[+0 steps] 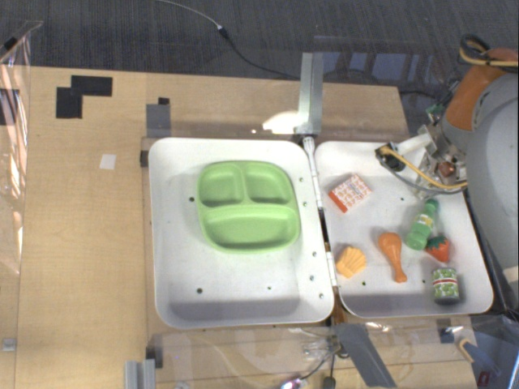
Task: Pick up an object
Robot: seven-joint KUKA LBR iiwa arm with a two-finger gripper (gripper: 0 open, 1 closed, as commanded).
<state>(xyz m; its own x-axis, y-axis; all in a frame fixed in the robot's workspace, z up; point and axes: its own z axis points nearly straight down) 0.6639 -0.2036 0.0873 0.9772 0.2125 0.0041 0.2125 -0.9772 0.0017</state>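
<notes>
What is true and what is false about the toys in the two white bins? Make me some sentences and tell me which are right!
1. The green plate lies in the left-hand bin of the view. True.
2. The green bottle stands on the plate. False: it lies in the right-hand bin, next to a small red toy.
3. The orange drumstick is in the right-hand bin. True.
4. The gripper is lifting the red-and-white box. False: the box lies on the bin floor, apart from the gripper, which is over the bin's far right corner.
</notes>
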